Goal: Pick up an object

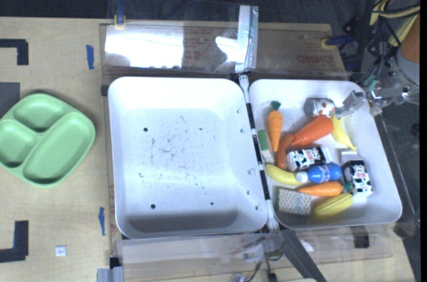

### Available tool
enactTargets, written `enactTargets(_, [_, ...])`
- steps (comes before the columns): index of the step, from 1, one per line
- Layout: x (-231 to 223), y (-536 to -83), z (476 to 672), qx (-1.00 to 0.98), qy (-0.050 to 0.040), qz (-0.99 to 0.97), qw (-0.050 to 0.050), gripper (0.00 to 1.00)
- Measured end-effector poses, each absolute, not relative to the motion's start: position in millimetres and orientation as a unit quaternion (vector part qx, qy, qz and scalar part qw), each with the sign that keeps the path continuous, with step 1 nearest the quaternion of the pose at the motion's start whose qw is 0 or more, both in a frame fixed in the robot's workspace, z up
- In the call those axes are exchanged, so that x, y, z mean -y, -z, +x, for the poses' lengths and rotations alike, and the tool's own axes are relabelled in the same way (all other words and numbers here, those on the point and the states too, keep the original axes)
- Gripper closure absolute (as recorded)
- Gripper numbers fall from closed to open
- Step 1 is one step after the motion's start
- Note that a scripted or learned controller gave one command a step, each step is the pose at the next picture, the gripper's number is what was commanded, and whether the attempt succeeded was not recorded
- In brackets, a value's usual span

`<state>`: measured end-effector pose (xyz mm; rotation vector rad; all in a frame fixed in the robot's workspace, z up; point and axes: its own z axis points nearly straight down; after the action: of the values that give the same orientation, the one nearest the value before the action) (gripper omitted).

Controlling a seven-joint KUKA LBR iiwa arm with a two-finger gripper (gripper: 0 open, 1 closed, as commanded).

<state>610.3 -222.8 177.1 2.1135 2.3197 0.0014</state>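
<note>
The right bin [390,204] holds a heap of toys: an upright carrot [275,124] at its far left, a larger orange carrot [308,132] beside it, a blue bottle [321,173], a banana [283,175] and two black-and-white cartons [307,157]. The hand [373,96] sits at this bin's far right rim; whether it is clenched or released cannot be told. The left bin [179,147] lies beside it, and a green divided plate [43,138] rests on the tabletop [50,41] at far left.

- Arm [408,54] sits at the right edge, mostly cut off by the frame.
- Orange band shows at the far right, above the wrist.
- Gripper [353,103] reaches in leftward, metal tip low and slanted.
- Nothing visible between its fingers; their spacing is too small to read.
</note>
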Motion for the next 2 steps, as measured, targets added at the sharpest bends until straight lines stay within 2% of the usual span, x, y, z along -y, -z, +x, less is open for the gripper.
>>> enactTargets(1, [218,-115,619.0,-0.787,-0.0084,0.617,0.008,0.0])
enactTargets(2, [198,-108,593.5,-0.781,-0.0073,0.624,0.022,0.0])
